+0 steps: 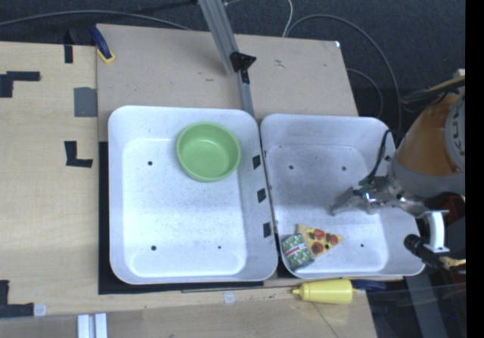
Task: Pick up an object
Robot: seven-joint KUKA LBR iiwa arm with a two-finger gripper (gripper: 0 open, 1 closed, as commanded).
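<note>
1. Tan bench [302, 72] on dark floor, two white bins; cables run behind.
2. My gripper [344, 204] sits over the right bin [318, 140], fingers apart, holding nothing.
3. Pizza slice toy [321, 239] lies just below-left of my gripper, beside a green packet [296, 251].
4. Green bowl [208, 151] is well left, in the left bin [128, 178].
5. Yellow bottle [327, 292] lies outside, below the right bin.

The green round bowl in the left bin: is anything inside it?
The green round bowl shows just its own smooth green bottom, nothing lying in it. What the bowl covers of the left white bin cannot be seen.
</note>
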